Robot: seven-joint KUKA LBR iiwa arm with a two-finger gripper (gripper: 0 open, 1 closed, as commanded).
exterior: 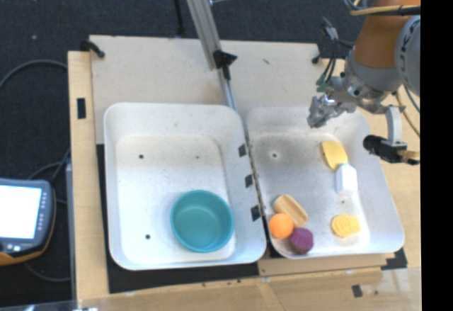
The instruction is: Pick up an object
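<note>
I am hovering the gripper [320, 112] at the right bin's [272, 134] one o'clock, approaching; finger state I cannot tell. Next I am needing descent toward the yellow block [333, 154].

Two white bins are seen side by side on the desk [156, 72]; a teal bowl [202, 220] sits in the left bin [127, 132]. In the right bin [283, 139], a yellow piece [333, 154], a white block [346, 178], a ridged yellow piece [345, 225], a tan bread roll [291, 209], an orange ball [282, 225] and a purple piece [301, 239] are scattered. The hand [320, 112] is held over the right bin's far edge, above the yellow piece.
</note>
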